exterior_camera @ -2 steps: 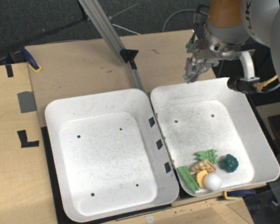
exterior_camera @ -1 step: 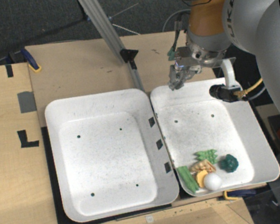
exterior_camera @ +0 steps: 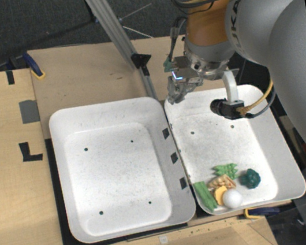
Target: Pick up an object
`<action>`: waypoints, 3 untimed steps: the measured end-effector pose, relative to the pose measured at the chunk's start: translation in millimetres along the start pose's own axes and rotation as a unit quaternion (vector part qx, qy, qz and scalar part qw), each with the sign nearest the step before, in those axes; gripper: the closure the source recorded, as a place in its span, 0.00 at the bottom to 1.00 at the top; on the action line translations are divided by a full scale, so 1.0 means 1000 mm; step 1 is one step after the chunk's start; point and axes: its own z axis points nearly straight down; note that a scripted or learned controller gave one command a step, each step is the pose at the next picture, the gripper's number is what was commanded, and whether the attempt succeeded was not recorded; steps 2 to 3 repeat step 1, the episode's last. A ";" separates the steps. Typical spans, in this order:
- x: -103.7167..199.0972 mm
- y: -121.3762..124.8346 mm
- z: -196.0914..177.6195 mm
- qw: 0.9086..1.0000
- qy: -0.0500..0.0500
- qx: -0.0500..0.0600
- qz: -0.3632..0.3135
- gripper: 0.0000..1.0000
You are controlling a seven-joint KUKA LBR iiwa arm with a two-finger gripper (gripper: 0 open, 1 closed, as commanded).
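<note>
Several small objects lie huddled at the near end of the right bin (exterior_camera: 260, 129): a dark green round piece (exterior_camera: 249, 178), a light green leafy piece (exterior_camera: 225, 169), a tan piece (exterior_camera: 220, 182), a white ball (exterior_camera: 232, 198) and a long green piece (exterior_camera: 204, 195) against the bin's left wall. My gripper (exterior_camera: 175, 94) hangs over the far left corner of the right bin, well away from these objects. Nothing shows between its fingertips.
The left bin (exterior_camera: 116, 165) lies beside the right one, sharing a raised divider. A slanted metal pole (exterior_camera: 116, 31) runs down to the bins' far junction. A black cable piece (exterior_camera: 225, 107) hangs over the right bin's far end. Tan bench surface surrounds the bins.
</note>
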 end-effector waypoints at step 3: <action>0.055 -0.006 -0.006 1.000 0.000 0.000 0.000 1.00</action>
